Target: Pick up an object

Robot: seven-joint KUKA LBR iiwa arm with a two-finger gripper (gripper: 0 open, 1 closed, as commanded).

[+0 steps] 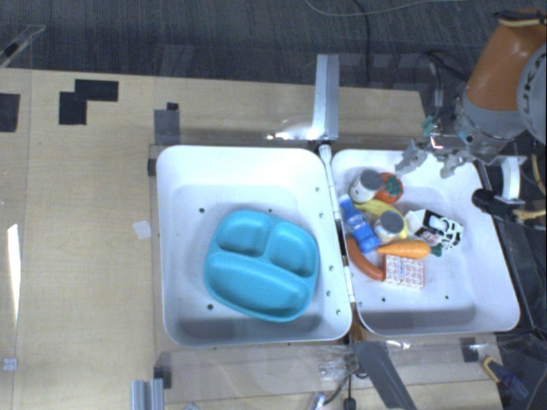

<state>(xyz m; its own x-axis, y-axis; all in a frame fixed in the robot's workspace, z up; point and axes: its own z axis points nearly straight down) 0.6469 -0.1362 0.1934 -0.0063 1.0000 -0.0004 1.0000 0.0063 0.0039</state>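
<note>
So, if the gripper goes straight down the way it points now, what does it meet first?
Probably the bare floor of the right bin near its back edge. The gripper sits beyond the pile of objects, though depth is unclear.

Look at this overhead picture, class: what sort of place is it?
Probably a robotics lab bench set up for grasping trials: two white bins side by side, a heap of small toy items in one, and a grey and orange robot arm reaching in.

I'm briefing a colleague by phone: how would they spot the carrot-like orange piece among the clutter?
Start at the right-hand white bin, where small items cluster beside the divider. At the lower edge of that cluster, just above a red-and-white patterned box, lies the orange carrot-shaped piece, stretched left to right. It is paler orange than the darker red-orange sausage-like piece angled to its lower left.
</note>
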